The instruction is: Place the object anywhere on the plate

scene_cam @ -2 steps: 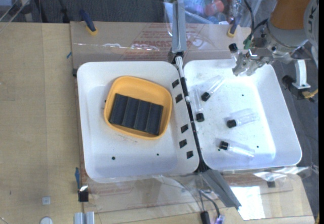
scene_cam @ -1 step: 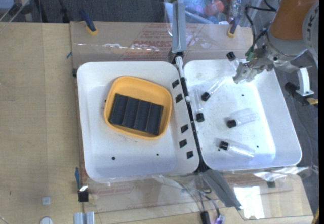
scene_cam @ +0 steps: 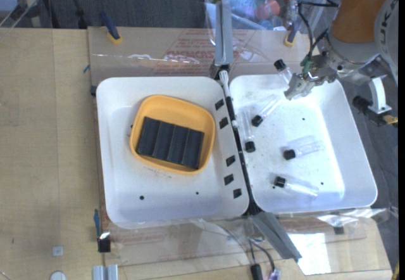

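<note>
Camera view has the gripper (scene_cam: 296, 89) hovering at about 12 o'clock of the right bin (scene_cam: 354, 146), tips close together and, far as I can see, gripping nothing. Clear vials with black caps (scene_cam: 297, 149) lie scattered below it, probably waiting to be picked. Over at 9 o'clock, the yellow plate (scene_cam: 142, 114) already carries a ridged black block (scene_cam: 171, 141).

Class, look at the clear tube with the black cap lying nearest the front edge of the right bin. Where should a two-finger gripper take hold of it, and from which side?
Probably the middle of the clear tube, coming straight down from above. It lies flat on the right bin floor, apart from the other tubes, so fingers could close across its narrow width, one on each long side.
</note>
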Tool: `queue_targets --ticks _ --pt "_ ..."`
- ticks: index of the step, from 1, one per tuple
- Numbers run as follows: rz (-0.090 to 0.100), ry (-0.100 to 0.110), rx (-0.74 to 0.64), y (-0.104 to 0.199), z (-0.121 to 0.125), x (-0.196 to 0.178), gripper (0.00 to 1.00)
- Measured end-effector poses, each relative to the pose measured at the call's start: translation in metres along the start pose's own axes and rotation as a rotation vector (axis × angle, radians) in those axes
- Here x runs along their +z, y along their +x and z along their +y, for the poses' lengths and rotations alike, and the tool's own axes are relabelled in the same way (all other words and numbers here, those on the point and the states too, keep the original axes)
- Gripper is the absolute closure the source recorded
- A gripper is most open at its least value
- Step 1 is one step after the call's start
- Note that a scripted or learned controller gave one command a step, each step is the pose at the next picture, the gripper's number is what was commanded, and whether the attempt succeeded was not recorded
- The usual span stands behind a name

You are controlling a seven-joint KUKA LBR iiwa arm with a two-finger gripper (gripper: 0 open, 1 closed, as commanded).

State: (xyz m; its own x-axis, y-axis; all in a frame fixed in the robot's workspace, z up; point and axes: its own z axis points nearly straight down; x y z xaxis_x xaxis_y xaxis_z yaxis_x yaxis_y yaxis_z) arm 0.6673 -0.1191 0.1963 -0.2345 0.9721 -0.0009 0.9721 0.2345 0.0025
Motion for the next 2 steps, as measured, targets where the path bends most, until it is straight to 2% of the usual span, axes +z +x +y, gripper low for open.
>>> queue_targets --ticks 1,2 --pt "0.000 -0.001 -0.044 0.062 0.015 -0.033 1.00" --pt "0.003 0.003 -0.169 0.064 0.015 0.011 1.00"
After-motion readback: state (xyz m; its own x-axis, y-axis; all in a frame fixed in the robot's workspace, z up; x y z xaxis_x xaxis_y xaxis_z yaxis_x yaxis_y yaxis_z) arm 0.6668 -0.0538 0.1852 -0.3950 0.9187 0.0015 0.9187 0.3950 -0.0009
